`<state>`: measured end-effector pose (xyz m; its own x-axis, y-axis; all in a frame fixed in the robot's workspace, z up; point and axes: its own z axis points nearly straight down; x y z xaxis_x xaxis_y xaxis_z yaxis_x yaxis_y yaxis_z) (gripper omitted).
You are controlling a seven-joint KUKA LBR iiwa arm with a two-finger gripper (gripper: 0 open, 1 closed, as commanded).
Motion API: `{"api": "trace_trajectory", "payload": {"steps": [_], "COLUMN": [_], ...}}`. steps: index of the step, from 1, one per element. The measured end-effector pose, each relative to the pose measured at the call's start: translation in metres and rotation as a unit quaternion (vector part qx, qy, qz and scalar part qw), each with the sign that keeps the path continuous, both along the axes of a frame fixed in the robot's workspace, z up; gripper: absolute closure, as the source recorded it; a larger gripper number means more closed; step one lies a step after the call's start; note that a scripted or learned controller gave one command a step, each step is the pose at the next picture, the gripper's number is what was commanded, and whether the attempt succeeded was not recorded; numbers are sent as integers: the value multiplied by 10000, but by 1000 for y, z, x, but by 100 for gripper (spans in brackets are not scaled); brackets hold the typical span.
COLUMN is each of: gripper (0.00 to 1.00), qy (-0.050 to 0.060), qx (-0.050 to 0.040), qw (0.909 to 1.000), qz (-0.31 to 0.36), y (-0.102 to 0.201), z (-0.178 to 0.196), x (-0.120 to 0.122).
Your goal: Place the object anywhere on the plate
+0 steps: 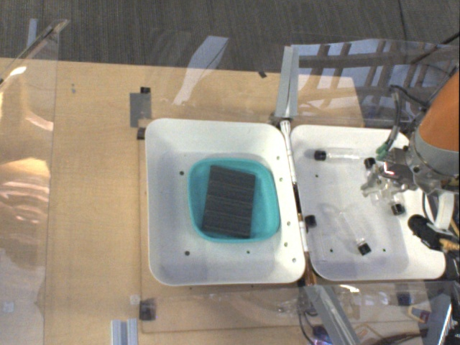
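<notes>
Object (229,200), a dark ribbed slab, is already lying flat on the teal plate (269,218) in the left bin (167,192); gripper (383,182) is hovering over the right bin (420,261), grip unreadable — placing looks done, retreat next.

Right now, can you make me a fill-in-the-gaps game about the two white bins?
1. The dark grey ribbed rectangular block lies on the ____ plate.
2. The square plate sits in the ____ shallow white plastic bin as the camera sees it.
3. The arm's tool is over the ____ white bin.
4. The band on the grey arm is ____.

Missing words: teal; left; right; orange
</notes>
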<state>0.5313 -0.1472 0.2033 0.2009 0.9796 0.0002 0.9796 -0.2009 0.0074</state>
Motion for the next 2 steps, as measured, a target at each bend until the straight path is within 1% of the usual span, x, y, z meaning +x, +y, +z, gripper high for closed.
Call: {"api": "trace_trajectory", "payload": {"steps": [1, 2], "gripper": [100, 0], "qy": [-24, -18], "qx": [-21, -17], "qw": [9981, 9981], "qz": [614, 616], "y": [-9, -9], "z": [188, 188], "x": [46, 46]}}
